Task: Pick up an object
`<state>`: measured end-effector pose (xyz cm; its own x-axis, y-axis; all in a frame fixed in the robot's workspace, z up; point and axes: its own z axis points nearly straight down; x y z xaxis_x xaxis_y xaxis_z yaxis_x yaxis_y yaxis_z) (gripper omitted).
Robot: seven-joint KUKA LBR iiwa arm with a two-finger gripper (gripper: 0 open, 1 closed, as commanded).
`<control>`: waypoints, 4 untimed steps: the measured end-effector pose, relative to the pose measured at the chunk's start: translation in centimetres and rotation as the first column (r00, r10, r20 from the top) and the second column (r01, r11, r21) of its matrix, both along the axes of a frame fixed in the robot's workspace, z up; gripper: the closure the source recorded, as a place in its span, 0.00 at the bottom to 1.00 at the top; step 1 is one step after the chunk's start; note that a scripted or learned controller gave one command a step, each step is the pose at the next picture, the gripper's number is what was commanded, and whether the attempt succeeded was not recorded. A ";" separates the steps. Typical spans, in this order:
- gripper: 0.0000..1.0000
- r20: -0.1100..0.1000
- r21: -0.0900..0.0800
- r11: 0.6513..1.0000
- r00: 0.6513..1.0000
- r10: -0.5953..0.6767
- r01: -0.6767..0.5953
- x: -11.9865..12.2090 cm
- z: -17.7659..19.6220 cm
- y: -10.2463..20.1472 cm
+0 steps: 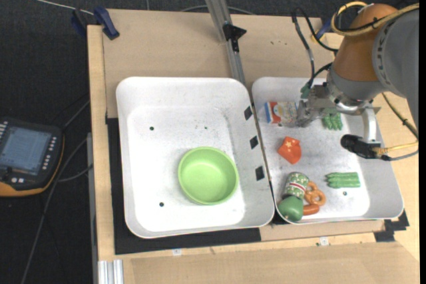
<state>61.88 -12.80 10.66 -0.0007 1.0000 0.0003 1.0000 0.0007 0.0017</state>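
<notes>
On the wooden tabletop (173, 36) sit two white bins. Far to the left of the gripper, a round green plastic bowl (208, 175) sits in the left white bin (153, 110). The gripper (301, 115) is low in the right white bin (379, 189), at its back part. Just left of the gripper, touching it, is a small red, white and blue packet (274, 112). I cannot tell if the gripper is grasping anything. Just below the gripper lies a red-orange block (289, 150). Further below are a green and white toy with an orange ring (298, 195). Just right of the gripper is a small green toy (331, 121), and lower right lies a green bumpy piece (343, 179).
</notes>
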 end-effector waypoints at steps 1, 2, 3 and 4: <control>1.00 0.004 -0.001 1.000 1.000 0.000 0.000 0.1 6.3 0.0; 1.00 0.004 -0.001 1.000 1.000 -0.001 0.001 0.6 12.1 -0.9; 1.00 0.003 -0.001 1.000 1.000 0.000 0.000 0.7 16.2 -0.9; 1.00 -0.001 0.001 1.000 1.000 0.004 -0.004 0.6 16.1 4.9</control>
